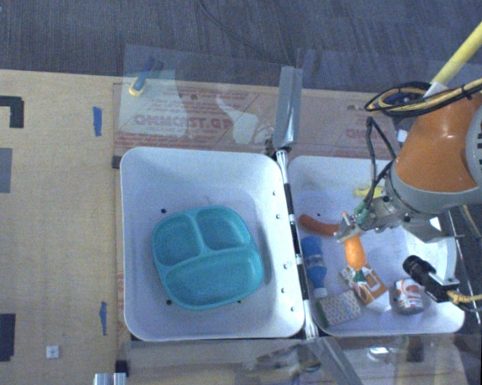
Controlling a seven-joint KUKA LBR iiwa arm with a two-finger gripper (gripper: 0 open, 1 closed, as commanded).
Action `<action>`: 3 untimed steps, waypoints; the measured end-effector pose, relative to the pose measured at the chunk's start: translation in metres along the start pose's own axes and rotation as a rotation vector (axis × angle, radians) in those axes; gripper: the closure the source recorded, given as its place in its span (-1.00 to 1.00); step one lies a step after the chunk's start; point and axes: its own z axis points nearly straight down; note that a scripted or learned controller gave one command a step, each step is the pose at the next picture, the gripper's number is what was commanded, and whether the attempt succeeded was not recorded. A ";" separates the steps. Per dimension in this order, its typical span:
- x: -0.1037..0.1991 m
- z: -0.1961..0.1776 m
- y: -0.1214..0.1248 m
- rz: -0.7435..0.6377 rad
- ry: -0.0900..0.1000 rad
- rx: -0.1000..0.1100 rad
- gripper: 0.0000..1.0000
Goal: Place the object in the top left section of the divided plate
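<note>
The teal divided plate (209, 257) lies in the left bin (146, 183), with two small sections at its far side and one large section at its near side. My gripper (356, 225) hangs low over the middle of the right bin (321, 177). Just below it in the view is a small orange object (354, 252), and a brown-orange sausage shape (318, 225) lies just to its left. From this angle I cannot say whether the gripper touches either of them.
The right bin also holds a blue bottle (312, 259) by the divider, a small orange-and-white carton (366, 283), a grey mesh piece (340, 308) and a red-and-white can (408, 296). A metal rail (288, 118) runs between the bins.
</note>
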 end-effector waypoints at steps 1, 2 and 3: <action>0.079 0.000 0.085 -0.107 -0.002 -0.003 1.00; 0.171 -0.063 0.117 -0.178 -0.001 -0.003 1.00; 0.180 -0.072 0.118 -0.033 -0.002 -0.004 1.00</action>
